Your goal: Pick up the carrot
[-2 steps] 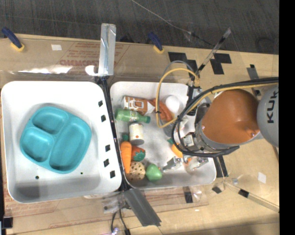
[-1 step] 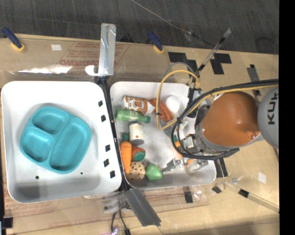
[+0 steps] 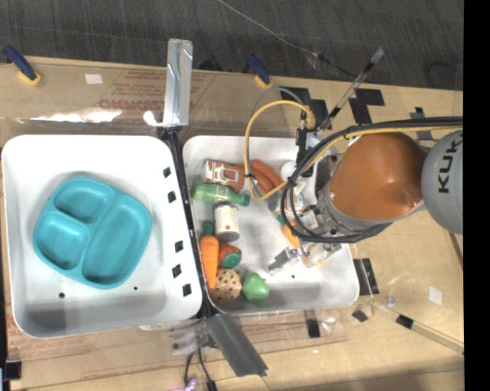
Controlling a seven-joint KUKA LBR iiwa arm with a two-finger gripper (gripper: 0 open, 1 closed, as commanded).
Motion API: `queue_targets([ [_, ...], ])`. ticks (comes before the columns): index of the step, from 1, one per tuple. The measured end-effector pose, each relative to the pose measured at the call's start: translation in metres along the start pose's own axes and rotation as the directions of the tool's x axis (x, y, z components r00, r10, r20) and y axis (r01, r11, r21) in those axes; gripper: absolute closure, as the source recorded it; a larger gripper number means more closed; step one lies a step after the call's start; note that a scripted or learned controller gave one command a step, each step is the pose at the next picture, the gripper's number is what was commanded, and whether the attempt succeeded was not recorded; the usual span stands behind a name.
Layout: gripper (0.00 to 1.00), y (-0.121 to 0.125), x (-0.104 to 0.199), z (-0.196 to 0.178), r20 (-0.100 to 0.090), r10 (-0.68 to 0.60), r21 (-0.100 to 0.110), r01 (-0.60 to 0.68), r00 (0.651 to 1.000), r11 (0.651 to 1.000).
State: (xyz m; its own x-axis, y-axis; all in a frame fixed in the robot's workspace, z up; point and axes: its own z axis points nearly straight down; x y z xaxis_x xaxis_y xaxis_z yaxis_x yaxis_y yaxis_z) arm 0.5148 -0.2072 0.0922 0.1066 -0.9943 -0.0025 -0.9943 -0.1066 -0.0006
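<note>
Carrot: smooth orange taper, lies lengthwise by left wall of right bin, untouched. Crowded by strawberry, speckled ball, green pear, small can, green bottle. Gripper low, well right of carrot; open or shut: can't tell. Teal divided plate in left bin.

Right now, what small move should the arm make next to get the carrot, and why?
Probably slide the gripper toward the left bin. The carrot lies along the left wall of the right bin, beside the strawberry, while the gripper hangs over bare bin floor well to its right, apart from it.
</note>
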Motion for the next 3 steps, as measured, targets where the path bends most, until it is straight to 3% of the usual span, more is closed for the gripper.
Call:
queue_targets([
  [1, 0.00, 0.009, -0.010, 0.002, 0.002, -0.013, -0.004, 0.013, 1.000, 1.000],
  [2, 1.00, 0.007, -0.013, -0.008, 0.004, -0.021, -0.004, 0.021, 1.000, 1.000],
  [3, 1.00, 0.021, -0.048, -0.117, -0.004, -0.181, 0.003, 0.181, 0.984, 0.984],
])
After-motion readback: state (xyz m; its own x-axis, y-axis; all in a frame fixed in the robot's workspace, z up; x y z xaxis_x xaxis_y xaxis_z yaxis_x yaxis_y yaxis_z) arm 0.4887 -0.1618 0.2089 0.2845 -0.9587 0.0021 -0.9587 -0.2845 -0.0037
